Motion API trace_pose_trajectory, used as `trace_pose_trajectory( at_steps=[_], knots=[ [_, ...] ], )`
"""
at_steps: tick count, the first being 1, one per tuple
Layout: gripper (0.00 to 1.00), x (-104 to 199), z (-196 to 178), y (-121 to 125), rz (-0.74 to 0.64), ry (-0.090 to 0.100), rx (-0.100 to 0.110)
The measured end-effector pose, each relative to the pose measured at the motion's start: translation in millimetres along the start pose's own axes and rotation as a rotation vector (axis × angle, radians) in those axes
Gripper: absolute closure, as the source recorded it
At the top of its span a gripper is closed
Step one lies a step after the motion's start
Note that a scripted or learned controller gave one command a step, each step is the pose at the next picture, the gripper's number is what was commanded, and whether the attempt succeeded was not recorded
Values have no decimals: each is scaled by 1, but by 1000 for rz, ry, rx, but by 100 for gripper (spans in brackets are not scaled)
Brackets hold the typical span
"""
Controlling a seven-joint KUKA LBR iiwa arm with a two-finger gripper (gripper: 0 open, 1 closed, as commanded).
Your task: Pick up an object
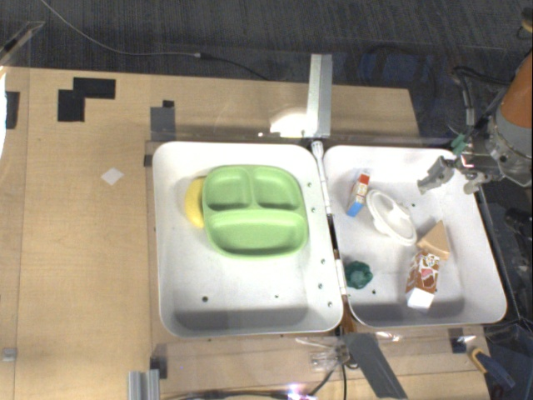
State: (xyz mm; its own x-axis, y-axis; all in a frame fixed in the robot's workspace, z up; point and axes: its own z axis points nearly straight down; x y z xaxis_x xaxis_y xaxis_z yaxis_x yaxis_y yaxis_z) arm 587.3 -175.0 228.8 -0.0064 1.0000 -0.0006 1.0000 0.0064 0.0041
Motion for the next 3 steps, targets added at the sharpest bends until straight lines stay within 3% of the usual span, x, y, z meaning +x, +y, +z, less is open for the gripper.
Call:
trace_pose_trajectory(
  at_steps=[1, 2, 3],
  knots=[
    [0, 33, 67, 71, -285, -1, -2],
    [0, 59, 113, 52, -258, -4, -14],
    [0, 79, 140, -16, -222, -1, -5]
  ],
)
